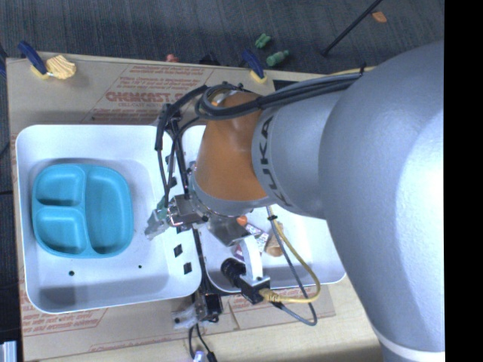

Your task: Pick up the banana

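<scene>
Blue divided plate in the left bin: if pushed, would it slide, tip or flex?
The blue plate looks like rigid moulded plastic, so it is probably stiff and light. It lies flat on the smooth white floor of the left bin, so it would likely slide rather than tip.

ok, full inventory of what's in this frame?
left bin: one, white, bench's left half
right bin: one, white, mostly under the arm
divided plate: one, blue, in left bin
small items: at least two, orange-red and brown, right bin under the wrist, too hidden to identify
clamps: two, blue, bench's far edge
green bits: two, floor beyond bench
bench: one, tan cardboard top
arm: one, grey, orange band, from right
gripper: one, over the wall between bins
</scene>
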